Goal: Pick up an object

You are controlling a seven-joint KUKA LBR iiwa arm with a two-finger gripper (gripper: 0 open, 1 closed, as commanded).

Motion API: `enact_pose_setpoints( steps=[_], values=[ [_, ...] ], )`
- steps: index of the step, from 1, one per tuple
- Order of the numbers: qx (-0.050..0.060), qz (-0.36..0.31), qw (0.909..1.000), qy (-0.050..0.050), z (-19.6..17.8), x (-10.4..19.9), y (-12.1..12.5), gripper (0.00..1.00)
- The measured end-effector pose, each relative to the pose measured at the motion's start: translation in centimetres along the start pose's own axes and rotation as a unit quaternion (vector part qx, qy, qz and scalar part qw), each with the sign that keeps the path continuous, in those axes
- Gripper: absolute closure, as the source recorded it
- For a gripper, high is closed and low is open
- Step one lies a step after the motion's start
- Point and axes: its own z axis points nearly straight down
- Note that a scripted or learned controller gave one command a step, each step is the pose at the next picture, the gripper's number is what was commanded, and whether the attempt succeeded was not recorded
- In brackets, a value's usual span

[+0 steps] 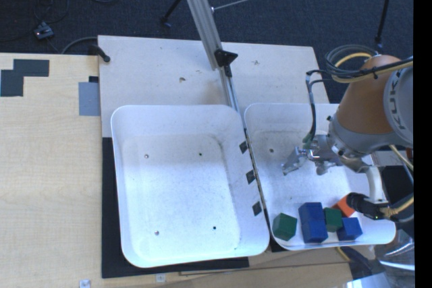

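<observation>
We find the grey arm with the orange band [368, 108] reaching in from 3 o'clock over the shallow white plastic bin on the right [270, 121]. Its claw [307, 166] hangs above the middle of that bin's floor. The two metal fingers [291, 163] stand spread apart: the claw is open, and bare bin floor shows between them.

The loose things lie clustered at the 6 o'clock end of the right bin, at about 5 o'clock from the claw and well apart from it.
- The dark green cube [285, 225] lies nearest the 7 o'clock corner.
- The large blue rectangular block [312, 221] lies just beside it at 3 o'clock.
- The small green block [333, 217] touches the large blue block's 3 o'clock side.
- The small blue block [349, 229] lies at 4 o'clock of the small green block, near the bin's rim.
- The orange block [346, 203] lies at 1 o'clock of the small green block and is partly hidden.

The second shallow white plastic bin [175, 179] lies at 9 o'clock of the first, their rims meeting. Both rest on the pale table [152, 71]. A slanted aluminium rail [200, 7] rises from the table at 12 o'clock.
</observation>
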Motion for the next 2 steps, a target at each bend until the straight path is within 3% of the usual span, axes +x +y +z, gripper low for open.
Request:
enact_pose_setpoints(
  steps=[1, 2],
  values=[
    [-0.009, 0.0, 1.0, -0.002, -9.9, 4.7, -2.8, 0.0],
    [-0.008, 0.003, 1.0, -0.004, -11.3, -1.5, 0.9, 0.0]
  ],
)
